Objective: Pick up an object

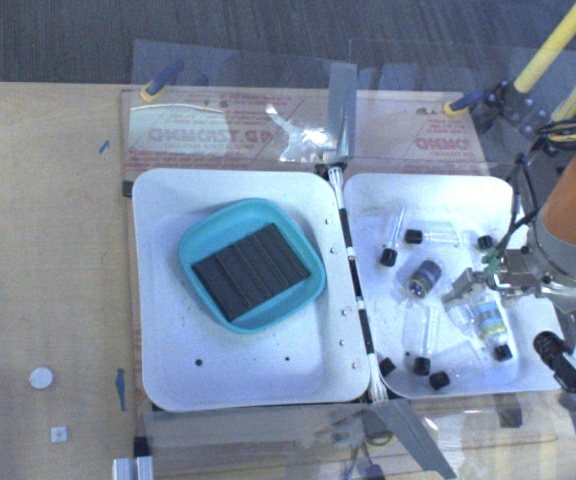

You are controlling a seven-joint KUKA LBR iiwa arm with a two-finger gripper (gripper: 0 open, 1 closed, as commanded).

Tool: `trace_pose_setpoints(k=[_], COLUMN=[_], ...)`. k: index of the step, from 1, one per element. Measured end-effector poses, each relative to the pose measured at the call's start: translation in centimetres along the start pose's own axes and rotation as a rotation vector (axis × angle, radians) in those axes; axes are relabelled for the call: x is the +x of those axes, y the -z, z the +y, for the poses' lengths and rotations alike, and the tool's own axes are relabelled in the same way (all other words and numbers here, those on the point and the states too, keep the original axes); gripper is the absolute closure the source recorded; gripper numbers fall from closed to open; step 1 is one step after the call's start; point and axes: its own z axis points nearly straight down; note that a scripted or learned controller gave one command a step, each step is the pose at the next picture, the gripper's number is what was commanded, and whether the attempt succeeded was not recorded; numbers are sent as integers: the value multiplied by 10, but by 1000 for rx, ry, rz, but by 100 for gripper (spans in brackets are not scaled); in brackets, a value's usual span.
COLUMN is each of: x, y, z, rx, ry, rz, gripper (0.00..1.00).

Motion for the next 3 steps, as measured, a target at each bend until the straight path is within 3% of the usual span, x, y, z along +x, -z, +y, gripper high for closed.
trace_pose_setpoints(k=[1, 2, 3], x=[-44, -49, -55], y=[-87, -100, -91], z=[96, 19, 19], rx=[-19, -18, -22], ry=[-6, -28, -32], rz=[4, 15, 3], gripper=[0, 0, 100])
